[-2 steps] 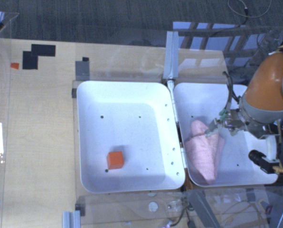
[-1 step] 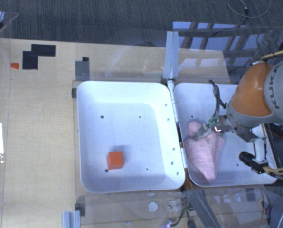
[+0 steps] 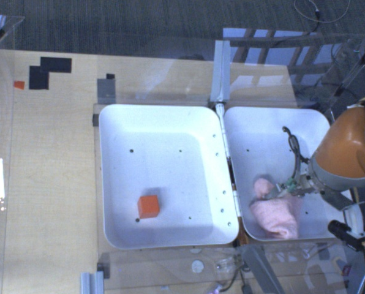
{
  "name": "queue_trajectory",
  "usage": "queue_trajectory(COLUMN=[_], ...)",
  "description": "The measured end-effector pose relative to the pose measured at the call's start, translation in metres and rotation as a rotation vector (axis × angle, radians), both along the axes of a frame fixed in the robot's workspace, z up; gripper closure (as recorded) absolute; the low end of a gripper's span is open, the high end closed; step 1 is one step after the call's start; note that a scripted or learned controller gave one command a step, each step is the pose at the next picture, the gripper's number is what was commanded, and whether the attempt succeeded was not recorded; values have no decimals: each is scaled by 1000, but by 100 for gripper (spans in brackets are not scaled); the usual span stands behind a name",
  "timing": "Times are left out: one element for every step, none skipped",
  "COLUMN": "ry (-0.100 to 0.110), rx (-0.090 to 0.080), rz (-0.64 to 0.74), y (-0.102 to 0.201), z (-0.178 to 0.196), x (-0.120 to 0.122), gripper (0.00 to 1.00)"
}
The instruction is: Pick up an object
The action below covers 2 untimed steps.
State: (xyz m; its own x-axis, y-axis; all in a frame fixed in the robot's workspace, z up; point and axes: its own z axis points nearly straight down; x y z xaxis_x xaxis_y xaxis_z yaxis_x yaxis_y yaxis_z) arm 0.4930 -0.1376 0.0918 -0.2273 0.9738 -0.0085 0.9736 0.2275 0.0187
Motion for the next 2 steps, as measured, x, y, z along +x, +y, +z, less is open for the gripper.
queue_trajectory(ry=[-1,5], rx=[3,8], rz=[18,-210], y=[49,45], z=[0,-1], x=[50,68], gripper=[0,0])
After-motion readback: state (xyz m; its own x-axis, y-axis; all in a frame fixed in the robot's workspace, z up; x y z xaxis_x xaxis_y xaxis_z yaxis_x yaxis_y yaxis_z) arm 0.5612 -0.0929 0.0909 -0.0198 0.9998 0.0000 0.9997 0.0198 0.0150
